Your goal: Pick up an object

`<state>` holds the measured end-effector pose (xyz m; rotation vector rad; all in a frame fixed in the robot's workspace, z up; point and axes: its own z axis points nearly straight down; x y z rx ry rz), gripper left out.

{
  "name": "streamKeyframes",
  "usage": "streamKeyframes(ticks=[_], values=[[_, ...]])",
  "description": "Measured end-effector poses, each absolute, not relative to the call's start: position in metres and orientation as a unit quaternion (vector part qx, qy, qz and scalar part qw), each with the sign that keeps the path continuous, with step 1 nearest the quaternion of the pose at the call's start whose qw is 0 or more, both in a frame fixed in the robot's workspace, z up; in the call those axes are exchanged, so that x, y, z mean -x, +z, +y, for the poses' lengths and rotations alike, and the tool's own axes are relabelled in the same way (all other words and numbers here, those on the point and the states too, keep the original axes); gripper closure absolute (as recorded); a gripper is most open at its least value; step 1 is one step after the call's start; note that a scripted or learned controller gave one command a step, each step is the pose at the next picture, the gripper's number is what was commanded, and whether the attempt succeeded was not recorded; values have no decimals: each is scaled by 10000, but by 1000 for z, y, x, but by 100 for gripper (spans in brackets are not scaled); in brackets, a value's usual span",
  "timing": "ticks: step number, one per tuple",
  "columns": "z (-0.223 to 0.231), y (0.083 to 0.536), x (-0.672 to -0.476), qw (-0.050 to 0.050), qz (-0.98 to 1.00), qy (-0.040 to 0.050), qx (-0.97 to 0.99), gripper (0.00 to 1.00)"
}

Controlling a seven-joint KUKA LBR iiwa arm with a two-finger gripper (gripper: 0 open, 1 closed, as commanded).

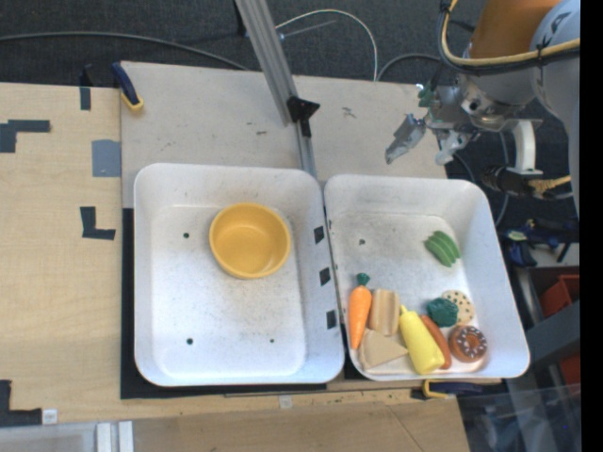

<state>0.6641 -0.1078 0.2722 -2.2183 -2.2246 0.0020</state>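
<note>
My gripper [427,143] hangs above the bench just behind the right bin's [490,217] back rim, open with nothing between its fingers. In the right bin, a green pod-like toy [442,247] lies alone towards the back right. Along the front edge sits a cluster: an orange carrot [359,314], a tan block [383,310], a tan wedge [380,349], a yellow piece [421,339], a dark teal lump [441,311], a speckled cookie [459,300] and a brown donut [467,344]. A yellow bowl [250,240] stands in the left bin [151,281].
A slanted metal pole [268,45] with a black clamp comes down to the back of the ridge between the bins. Cables trail across the dark floor behind the bench. A yellow-and-blue clamp [127,87] grips the bench's back left corner.
</note>
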Motion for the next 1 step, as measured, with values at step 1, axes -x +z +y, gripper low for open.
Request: streamKeyframes(ticks=[1], values=[[-108, 272, -664, -1, -7081, 8, 7062, 0]])
